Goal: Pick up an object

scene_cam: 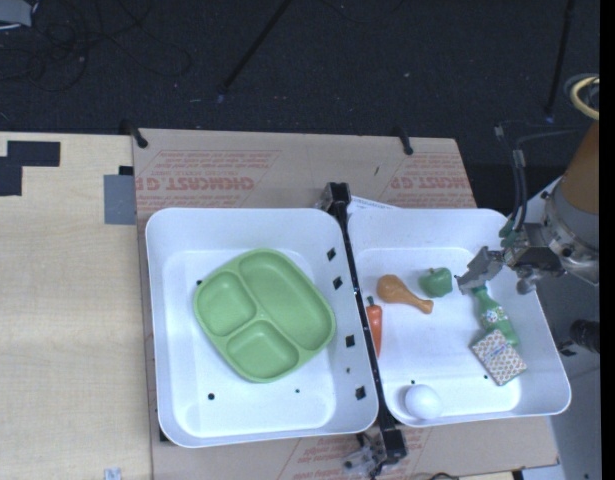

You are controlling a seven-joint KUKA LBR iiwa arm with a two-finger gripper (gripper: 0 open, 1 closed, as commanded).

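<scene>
over right bin (457, 230) | end effector (502, 268) spread open, gripping nothing | above green bottle (494, 317)

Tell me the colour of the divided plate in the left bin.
Light green; the divided plate shows clearly in the camera view.

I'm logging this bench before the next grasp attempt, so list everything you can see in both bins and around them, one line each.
Left bin: one, white, left half of bench.
Divided plate: one, green, three compartments, in left bin.
Right bin: one, white, beside the left bin.
Orange carrot-like toy: one, right bin's left edge.
Drumstick-shaped toy: one, tan-orange, right bin centre.
Green pepper-like toy: one, right of the drumstick.
Bottle: one, green, right side.
Patterned packet: one, below the bottle.
White ball: one, front edge.
Cardboard sheet: one, under bins.
Gripper: one, grey, above the bottle.
</scene>
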